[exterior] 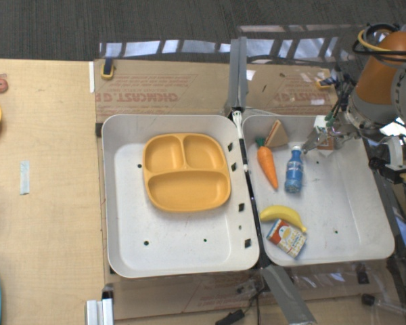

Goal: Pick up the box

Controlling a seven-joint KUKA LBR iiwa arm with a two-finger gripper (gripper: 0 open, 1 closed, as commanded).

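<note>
Arm extended from right, hand (323,139) lowered, tilted, perhaps empty

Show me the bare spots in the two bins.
Right bin: open floor right of the bottle and box. Its left edge is crowded with carrot, banana and box. Left bin: bare strip below the yellow tray.

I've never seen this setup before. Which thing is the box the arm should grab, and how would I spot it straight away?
Look at the right-hand shallow white bin, not the left bin holding the yellow divided plate. At its near left corner lies a small orange and white printed carton box, just below the yellow banana. It is the only flat-sided, printed thing there; the orange carrot and blue bottle are rounded.
</note>
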